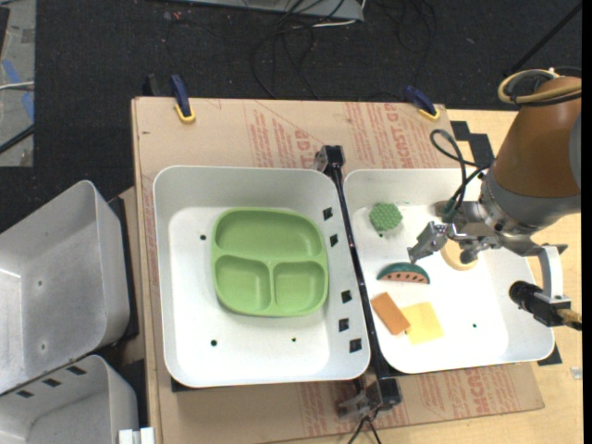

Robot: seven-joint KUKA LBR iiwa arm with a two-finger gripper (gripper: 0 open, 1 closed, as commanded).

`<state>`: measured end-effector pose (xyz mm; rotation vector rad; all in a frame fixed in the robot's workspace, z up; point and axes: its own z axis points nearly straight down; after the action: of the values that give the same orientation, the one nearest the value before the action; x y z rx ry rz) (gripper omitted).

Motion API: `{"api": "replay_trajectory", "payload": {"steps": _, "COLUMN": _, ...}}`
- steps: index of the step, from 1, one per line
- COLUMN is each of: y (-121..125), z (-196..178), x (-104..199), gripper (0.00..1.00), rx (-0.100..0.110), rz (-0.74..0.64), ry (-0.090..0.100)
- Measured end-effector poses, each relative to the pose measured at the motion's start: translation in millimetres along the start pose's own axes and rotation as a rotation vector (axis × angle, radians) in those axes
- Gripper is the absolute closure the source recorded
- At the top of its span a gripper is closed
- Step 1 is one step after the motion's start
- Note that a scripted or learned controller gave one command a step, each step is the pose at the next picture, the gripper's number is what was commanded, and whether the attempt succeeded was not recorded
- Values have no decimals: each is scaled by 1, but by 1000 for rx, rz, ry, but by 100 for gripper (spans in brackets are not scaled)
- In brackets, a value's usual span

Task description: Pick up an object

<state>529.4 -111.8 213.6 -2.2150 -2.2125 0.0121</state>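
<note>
The hand hangs low over the right bin, fingers spread and pinching nothing. The watermelon slice toy lies just below and left of the fingertips, long axis running left-right. The green ball sits up-left, about as near.
</note>
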Motion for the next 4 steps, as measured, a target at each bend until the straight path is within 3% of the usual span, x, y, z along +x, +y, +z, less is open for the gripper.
{"api": "replay_trajectory", "payload": {"steps": 1, "y": 3, "z": -6, "x": 0, "gripper": 0, "rx": -13, "rz": -2, "ry": -2}}
{"api": "replay_trajectory", "payload": {"steps": 3, "y": 4, "z": 101, "x": 3, "gripper": 0, "rx": -6, "rz": 1, "ry": 0}}
{"api": "replay_trajectory", "payload": {"steps": 4, "y": 4, "z": 123, "x": 4, "gripper": 0, "rx": -9, "rz": 1, "ry": -1}}
